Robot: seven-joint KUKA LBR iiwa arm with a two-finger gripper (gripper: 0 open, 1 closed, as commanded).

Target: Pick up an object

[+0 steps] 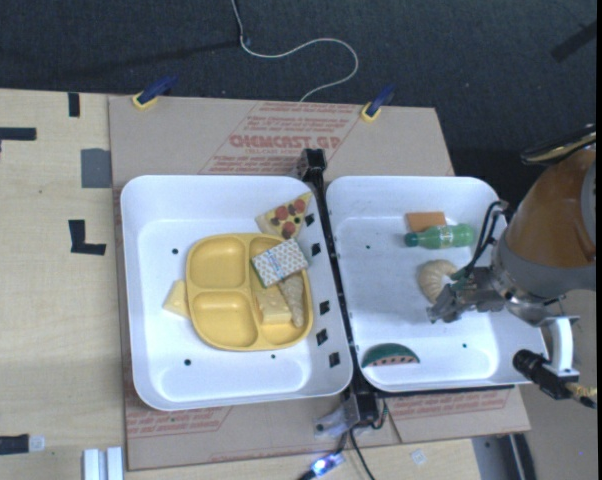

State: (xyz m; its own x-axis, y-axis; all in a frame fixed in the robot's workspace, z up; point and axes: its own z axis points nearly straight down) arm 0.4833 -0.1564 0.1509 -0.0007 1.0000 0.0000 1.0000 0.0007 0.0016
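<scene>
My gripper [449, 306] hangs low over the right bin [381, 258], just below and to the right of a tan shell-like object [436, 276]. Whether anything sits between its dark tips cannot be made out. A green bottle [441, 236] lies near the bin's back, with an orange block [425, 220] right behind it. A watermelon slice [392, 356] rests by the front wall. In the left bin [151, 268] sits a yellow divided plate [231, 293] carrying a patterned packet [280, 260] and a pale bread piece [277, 306].
A pizza slice toy [287, 214] lies at the left bin's back right corner. A yellow wedge [174, 298] pokes out from under the plate's left side. A black divider clamp [312, 161] stands between the bins at the back. Cardboard underlies both bins.
</scene>
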